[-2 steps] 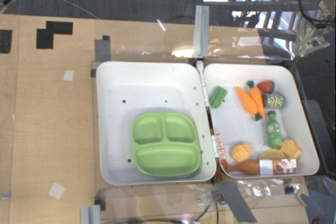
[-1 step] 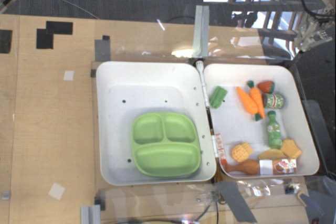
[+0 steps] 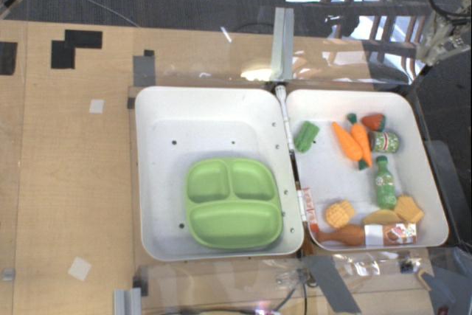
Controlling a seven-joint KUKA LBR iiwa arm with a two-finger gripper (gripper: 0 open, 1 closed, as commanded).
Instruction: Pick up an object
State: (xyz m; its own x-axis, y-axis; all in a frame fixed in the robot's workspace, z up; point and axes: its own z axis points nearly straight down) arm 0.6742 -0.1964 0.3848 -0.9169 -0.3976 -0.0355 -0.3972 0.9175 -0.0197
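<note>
Green-labelled can (image 3: 385, 142), writing unreadable

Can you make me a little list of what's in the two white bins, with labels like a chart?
left bin: one green plate with three sections
right bin: toy food pile
top of right bin: two carrots, a strawberry, a small green can
near the divider: a green pepper piece
middle right: a green bottle
bottom of right bin: yellow corn, a little carton
robot arm: top right corner, away from the toys
</note>
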